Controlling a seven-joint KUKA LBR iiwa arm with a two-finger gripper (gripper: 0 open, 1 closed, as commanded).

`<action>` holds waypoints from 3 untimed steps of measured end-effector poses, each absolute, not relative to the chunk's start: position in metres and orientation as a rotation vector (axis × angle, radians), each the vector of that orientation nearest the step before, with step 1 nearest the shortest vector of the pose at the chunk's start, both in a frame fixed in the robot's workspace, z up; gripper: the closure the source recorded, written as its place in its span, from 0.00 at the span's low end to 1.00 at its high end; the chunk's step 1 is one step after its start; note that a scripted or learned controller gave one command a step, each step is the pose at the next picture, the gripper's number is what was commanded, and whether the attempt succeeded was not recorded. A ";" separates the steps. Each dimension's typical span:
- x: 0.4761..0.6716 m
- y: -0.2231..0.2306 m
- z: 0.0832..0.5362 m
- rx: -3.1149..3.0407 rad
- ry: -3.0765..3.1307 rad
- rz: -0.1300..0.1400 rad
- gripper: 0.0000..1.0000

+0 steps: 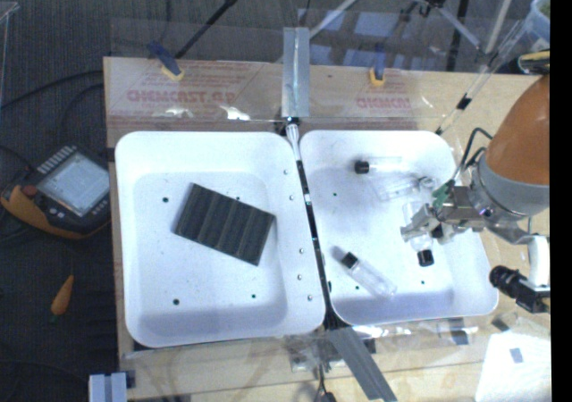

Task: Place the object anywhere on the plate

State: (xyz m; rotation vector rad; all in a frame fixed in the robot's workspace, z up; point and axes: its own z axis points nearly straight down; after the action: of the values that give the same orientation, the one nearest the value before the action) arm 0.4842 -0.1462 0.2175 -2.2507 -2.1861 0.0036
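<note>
A dark ribbed rectangular plate (223,223) lies at a slant in the middle of the left bin (143,177). Several clear vials with black caps lie in the right bin (393,302): one near the front (365,272), one toward the back (377,165), and a clear piece (402,187) just in front of that one. My gripper (427,223) hangs low over the right side of the right bin, beside the clear piece and just above a small black cap (425,257). Nothing can be seen held in it.
A metal divider post (296,70) stands behind the seam between the two bins. A handheld pendant (67,190) lies left of the bench. Tripod legs and cables cross the back. The arm's orange band (527,141) sits at the right edge.
</note>
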 end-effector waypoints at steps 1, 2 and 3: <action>0.510 -0.018 0.261 -1.673 -2.656 0.003 1.00; 0.590 0.067 0.187 -1.719 -2.624 0.006 1.00; 0.606 0.149 0.207 -1.548 -2.732 0.006 1.00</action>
State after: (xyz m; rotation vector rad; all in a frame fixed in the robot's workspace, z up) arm 0.6059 0.1492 0.2071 -1.5482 -2.7319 0.0063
